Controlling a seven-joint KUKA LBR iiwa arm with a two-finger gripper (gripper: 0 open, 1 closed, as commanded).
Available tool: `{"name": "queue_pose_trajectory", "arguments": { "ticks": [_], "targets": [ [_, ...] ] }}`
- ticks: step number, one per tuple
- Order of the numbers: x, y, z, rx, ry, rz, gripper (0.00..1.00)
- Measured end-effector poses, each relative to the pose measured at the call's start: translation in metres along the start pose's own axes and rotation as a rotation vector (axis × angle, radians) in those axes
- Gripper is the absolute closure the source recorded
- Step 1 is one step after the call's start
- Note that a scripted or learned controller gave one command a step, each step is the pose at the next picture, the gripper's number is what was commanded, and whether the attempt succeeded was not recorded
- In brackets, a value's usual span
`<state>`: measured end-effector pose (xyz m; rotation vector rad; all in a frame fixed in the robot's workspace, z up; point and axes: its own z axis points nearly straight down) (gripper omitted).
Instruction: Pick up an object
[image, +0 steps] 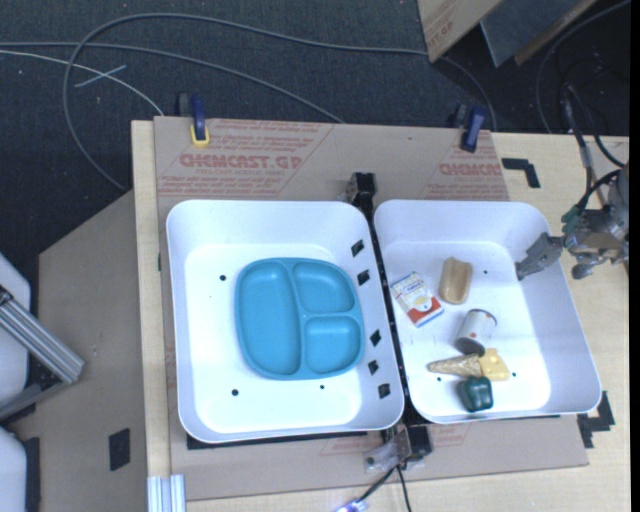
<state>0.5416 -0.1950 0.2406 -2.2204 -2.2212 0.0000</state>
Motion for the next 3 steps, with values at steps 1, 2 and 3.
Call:
{"name": "queue_pose_trajectory", "arguments": {
  "ticks": [1, 2, 3],
  "targets": [
    [0.0, 0.002, 0.063, 0.006, 0.002, 0.001, 0.0],
    [0.0, 0.006, 0.123, -0.004, 0.002, 0.003, 0.0],
    [0.001, 0.005, 0.157, 0.003, 0.002, 0.0, 0.0]
  ]
}}
